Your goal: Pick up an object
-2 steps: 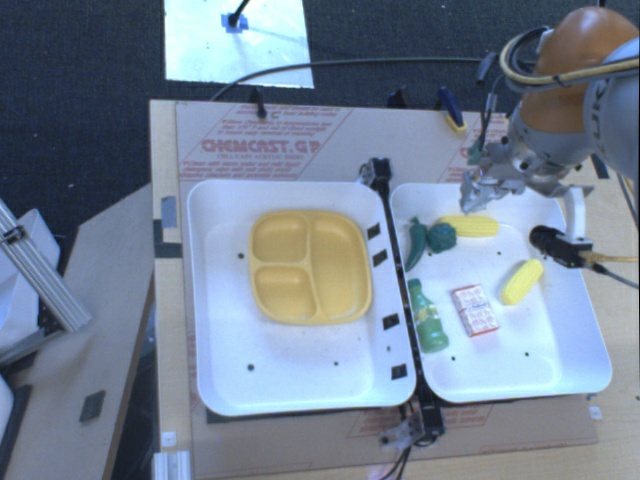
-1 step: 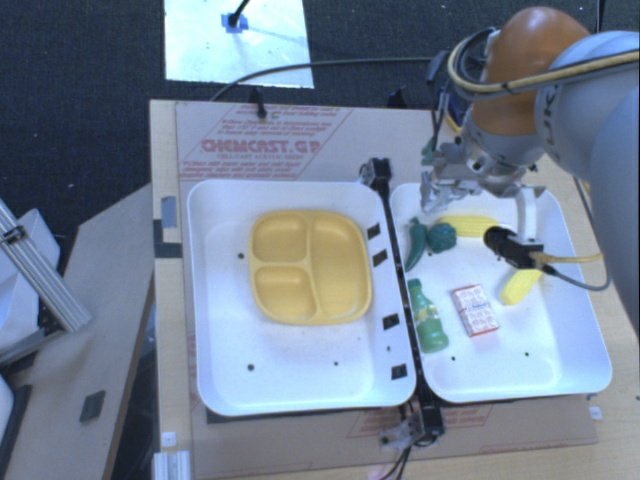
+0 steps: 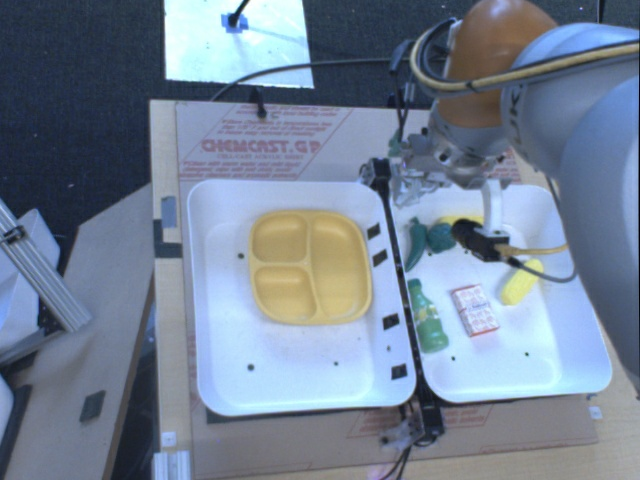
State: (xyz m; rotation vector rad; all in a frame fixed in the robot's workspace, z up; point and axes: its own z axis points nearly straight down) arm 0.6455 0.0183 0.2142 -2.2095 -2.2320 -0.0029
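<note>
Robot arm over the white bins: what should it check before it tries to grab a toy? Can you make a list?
1. Toys to grab lie in the right bin: ok; green bottle, red-and-white box, yellow corn, green pepper.
2. Pincer is over the right bin: ok, near its far left corner.
3. Pincer is open: cannot tell.
4. Pincer is lined up over one toy: cannot tell; the pepper is closest.
5. Yellow tray is out of the way: ok, it sits in the left bin.

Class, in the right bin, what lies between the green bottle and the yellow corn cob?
A small red-and-white packet lies between the green bottle and the corn cob, in the camera view.
</note>
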